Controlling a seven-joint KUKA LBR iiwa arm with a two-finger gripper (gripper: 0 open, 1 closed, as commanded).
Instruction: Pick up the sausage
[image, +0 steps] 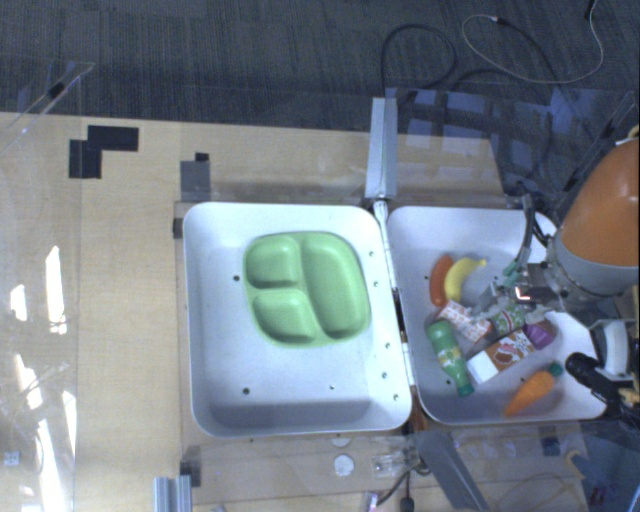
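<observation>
Orange-red sausage (439, 280) lies in the right bin (410, 300), left of the fingers (520, 290); whether those are parted, I cannot tell.

A pale wooden bench (120, 330) carries two shallow white bins side by side, their inner edges touching. The left bin (215, 390) and the right bin (415, 245) sit toward the bench's right half. Black tape marks (100, 147) lie near its far left corner, well apart from the bins.
</observation>
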